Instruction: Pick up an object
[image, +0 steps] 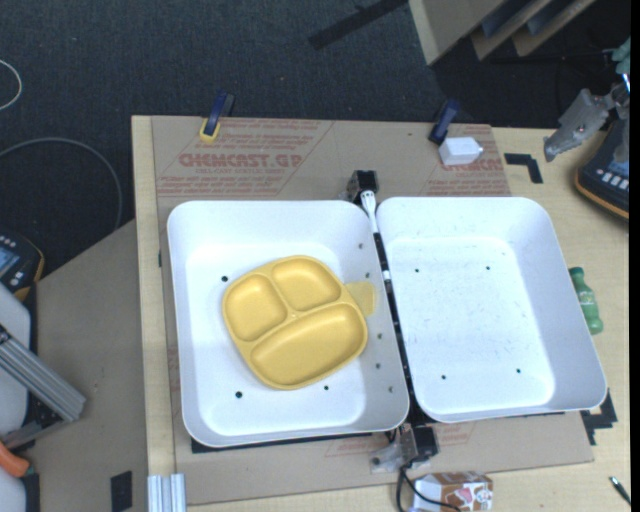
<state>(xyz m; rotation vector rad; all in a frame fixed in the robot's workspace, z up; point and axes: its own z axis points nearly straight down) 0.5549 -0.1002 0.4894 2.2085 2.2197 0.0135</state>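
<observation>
A yellow divided plate (293, 320) with three compartments lies flat in the left bin (190, 300), near its middle. A small pale yellow piece (361, 296) pokes out from under the plate's right edge. A grey pointed part that looks like my gripper (574, 124) hangs at the top right, beyond the far corner of the right bin (480, 300) and well away from the plate. Nothing shows between its tips.
The bins sit side by side on a cardboard sheet (300, 160). A white block (460, 151) and two blue clamps (215, 113) (443, 121) lie at the sheet's far edge. A green object (586, 300) rests outside the right bin's right rim.
</observation>
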